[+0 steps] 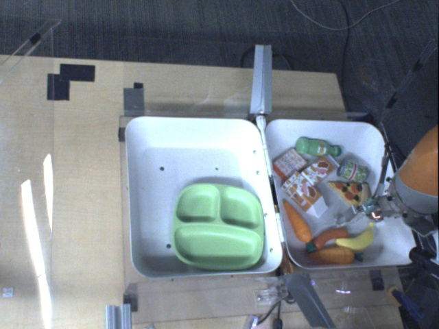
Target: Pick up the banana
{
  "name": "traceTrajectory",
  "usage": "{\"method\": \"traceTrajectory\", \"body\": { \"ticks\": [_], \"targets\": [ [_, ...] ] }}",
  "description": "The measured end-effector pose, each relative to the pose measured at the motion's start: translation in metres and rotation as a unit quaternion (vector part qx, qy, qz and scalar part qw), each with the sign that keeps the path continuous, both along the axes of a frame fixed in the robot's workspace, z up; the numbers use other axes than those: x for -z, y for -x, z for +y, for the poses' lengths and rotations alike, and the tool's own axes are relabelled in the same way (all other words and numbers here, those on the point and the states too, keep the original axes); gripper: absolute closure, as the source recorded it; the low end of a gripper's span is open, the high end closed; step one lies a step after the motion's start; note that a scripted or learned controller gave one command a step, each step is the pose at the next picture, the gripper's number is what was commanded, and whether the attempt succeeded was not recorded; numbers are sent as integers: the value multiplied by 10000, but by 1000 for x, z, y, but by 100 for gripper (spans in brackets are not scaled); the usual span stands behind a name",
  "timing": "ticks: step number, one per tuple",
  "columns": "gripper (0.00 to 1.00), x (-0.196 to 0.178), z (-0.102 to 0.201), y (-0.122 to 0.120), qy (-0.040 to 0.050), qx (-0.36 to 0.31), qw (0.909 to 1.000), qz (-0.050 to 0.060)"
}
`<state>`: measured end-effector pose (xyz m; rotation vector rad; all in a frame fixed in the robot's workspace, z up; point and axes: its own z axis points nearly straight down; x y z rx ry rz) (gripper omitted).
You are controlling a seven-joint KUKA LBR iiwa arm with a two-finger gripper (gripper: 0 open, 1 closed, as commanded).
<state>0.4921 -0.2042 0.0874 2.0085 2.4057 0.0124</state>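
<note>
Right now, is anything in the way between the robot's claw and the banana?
Nothing visible is. The gripper hangs just above the banana in the right bin. A reddish toy and an orange one lie against the banana's left side, crowding it.

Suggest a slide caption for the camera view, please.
KUKA gripper hovers just above the banana among toy groceries in the right bin; green tray in the left bin.
</note>
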Motion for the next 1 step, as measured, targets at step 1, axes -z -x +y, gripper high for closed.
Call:
{"method": "traceTrajectory", "body": {
  "ticks": [1],
  "targets": [
    [100,-10,0,-3,4,-22,10000,-23]
  ]
}}
